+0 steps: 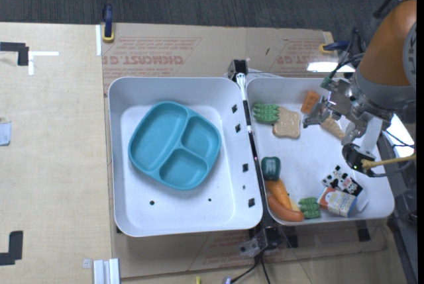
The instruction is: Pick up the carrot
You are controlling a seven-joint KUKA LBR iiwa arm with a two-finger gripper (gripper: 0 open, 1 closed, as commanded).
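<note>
Since the carrot [281, 200] lies untouched near the front-left corner of the right bin [379, 206], I'd call this the approach step, grasp not begun. From my remote seat the gripper [331, 118] hangs over the back-right part of that bin, well apart from the carrot. Whether it is apart or together I cannot tell; wrist hardware and cables clutter that spot. Nothing looks clamped in it.

Carrot: orange, lying at a slant, its green top [270, 167] pointing toward the back, tip toward the front wall. Just beside its tip sits a small green piece [309, 206], touching or nearly so. A milk carton [341, 196] stands further right along the front.

Other stuff in the right bin: a slice of toast [287, 124], a green bundle [265, 112] by the left wall, a small orange piece [310, 102] at the back. Left bin [119, 163] holds a blue divided plate [175, 144].

Next move, my guess: carry the wrist toward the camera and leftward across the bin, turn it so the closing line crosses the carrot's long axis, then descend at mid-body. Risks: the bin's left wall is close, and the green piece could get caught in the grasp.
</note>
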